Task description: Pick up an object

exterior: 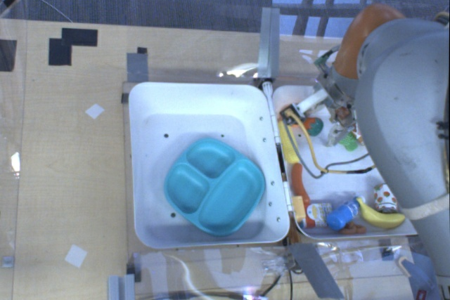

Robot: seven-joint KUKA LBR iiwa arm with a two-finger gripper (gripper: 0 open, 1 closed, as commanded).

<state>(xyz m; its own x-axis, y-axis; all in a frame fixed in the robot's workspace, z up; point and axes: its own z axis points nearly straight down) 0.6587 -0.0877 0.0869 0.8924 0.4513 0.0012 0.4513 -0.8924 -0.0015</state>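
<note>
Banana (382, 216) lengthwise left-right, ends curling upward; gripper (342, 124) grip state unclear.

No text, label, brand or number can be read on anything here

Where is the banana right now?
The banana lies in the right bin, at its near right corner, next to a blue bottle and just below a spotted egg-shaped toy.
</note>
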